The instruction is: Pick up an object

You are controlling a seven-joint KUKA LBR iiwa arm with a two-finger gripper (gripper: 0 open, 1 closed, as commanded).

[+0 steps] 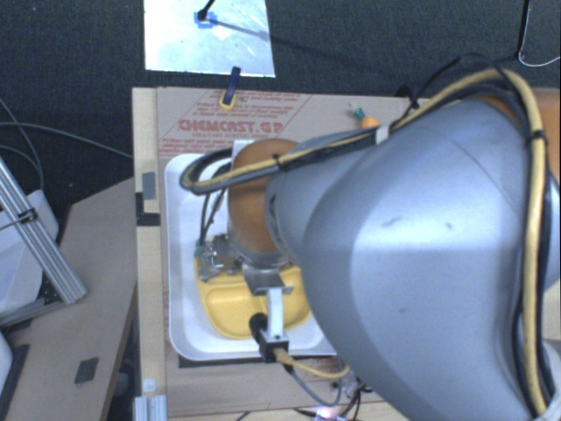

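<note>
A yellow, rounded object (pixel 230 309) lies in the near part of the left white bin (pixel 181 321). The arm's wrist, with its orange band (pixel 250 202), reaches down into this bin directly over the yellow object. The gripper (pixel 235 281) sits at the object's top, hidden under the wrist flange, so its contact with the object is not visible. The arm's large grey body covers the right bin.
A brown cardboard sheet with red lettering (pixel 230 112) lies behind the bins. Cables (pixel 203 175) loop off the wrist over the left bin's far end. A reflective plate (pixel 209 23) lies on the dark floor beyond. Aluminium framing (pixel 35 235) stands at the left.
</note>
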